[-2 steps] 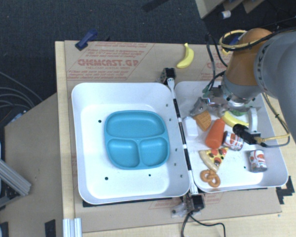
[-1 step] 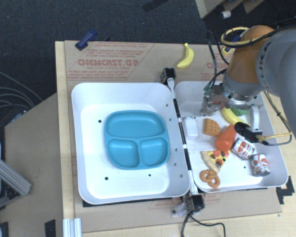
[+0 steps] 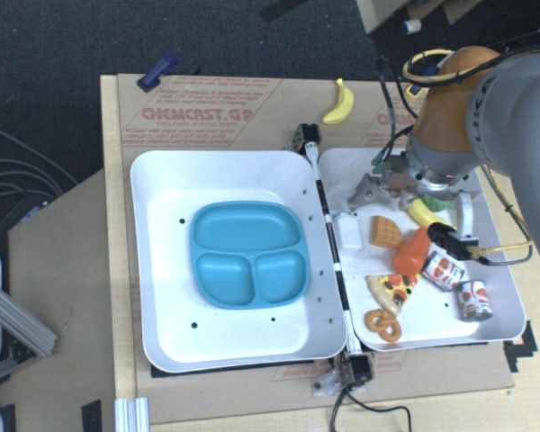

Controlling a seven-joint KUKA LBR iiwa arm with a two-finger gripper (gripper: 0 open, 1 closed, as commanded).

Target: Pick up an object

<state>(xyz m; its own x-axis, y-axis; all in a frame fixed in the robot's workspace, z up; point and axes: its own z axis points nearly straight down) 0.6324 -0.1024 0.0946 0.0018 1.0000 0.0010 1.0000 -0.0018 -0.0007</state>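
A grey robot arm (image 3: 513, 106) with an orange band is reaching over the right-hand white bin (image 3: 499, 322), its gripper (image 3: 382, 183) hanging low over the bin's upper left part; whether its jaws are released or clenched cannot be told from above. Toy food is lying loose in that bin: a waffle (image 3: 386, 232), an orange pepper (image 3: 412, 252), a pizza slice (image 3: 391, 290), a pretzel (image 3: 382, 325) and two small cans (image 3: 459, 286). A blue divided plate (image 3: 248, 252) is sitting in the left bin (image 3: 153, 196). A yellow banana (image 3: 339, 104) is resting on the bench beyond both bins.
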